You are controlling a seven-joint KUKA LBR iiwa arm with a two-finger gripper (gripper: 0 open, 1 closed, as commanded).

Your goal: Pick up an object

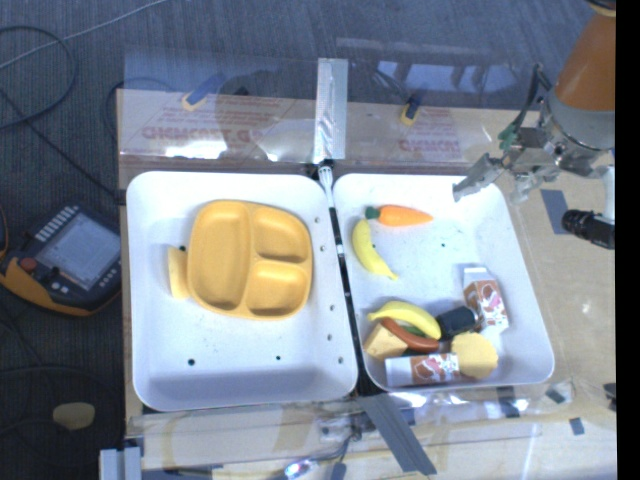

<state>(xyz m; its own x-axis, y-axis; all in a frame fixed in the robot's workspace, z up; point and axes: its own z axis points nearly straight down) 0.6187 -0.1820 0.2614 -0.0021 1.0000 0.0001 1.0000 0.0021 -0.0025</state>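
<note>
Camera view: the pincer (497,173) hangs spread wide, holding nothing, over the right bin's (530,298) two o'clock corner.

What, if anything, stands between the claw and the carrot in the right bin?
Nothing visible. The claw hangs over the right bin's far right corner, and the carrot lies apart to its left on bare bin floor. The nearest thing, a banana, lies beyond the carrot, not in between.
</note>
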